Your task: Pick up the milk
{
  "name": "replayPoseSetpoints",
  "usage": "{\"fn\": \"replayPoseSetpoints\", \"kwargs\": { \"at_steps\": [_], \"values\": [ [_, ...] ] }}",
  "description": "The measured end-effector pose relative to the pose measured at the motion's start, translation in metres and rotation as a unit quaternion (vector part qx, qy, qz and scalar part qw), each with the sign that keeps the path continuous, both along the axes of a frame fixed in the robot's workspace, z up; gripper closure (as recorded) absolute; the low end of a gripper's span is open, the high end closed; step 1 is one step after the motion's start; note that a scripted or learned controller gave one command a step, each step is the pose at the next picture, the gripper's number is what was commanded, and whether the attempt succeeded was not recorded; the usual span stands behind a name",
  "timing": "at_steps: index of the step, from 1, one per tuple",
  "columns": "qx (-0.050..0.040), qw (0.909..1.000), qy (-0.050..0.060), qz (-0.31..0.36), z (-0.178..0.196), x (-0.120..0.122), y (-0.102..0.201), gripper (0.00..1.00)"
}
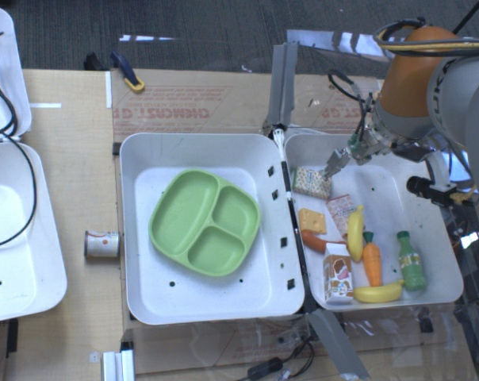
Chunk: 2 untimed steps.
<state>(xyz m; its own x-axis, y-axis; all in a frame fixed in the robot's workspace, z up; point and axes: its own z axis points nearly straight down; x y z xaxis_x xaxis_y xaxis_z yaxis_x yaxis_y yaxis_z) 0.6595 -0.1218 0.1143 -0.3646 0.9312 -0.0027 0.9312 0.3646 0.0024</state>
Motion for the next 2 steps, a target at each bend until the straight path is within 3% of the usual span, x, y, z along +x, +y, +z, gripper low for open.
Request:
{"fn": "replayPoseSetpoints", "kwargs": {
  "at_steps": [1,2],
  "values": [
    [-0.0007,1.0,-0.002,-0.002,0.011,0.001,-0.001,1.0],
    [0.0001,0.9978,0.0,0.066,0.078,-0.004,0.116,1.0]
  ]
}}
